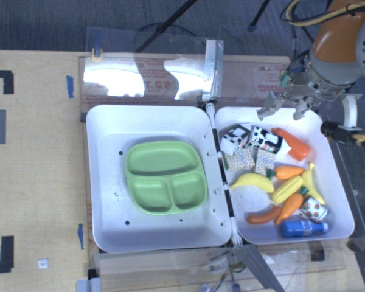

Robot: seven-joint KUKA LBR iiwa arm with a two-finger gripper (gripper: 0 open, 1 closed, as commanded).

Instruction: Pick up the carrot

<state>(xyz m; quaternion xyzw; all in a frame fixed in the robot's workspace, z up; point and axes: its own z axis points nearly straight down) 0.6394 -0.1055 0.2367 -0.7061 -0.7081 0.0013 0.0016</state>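
The arm [344,35] runs off the top right edge, and yellow bananas [295,186] overlap the carrot [290,207].

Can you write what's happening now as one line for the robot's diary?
claw: open, above right bin's far edge | carrot: lying in right bin, untouched | plate: in left bin

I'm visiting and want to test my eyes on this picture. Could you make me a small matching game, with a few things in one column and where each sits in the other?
Things:
1. green tray
2. blue bottle
3. gripper
4. banana

Places:
A. above the far edge of the right bin
B. near corner of the right bin
C. alone in the left bin
D. near the right bin's left side, beside the divider

Pairs: 1-C, 2-B, 3-A, 4-D
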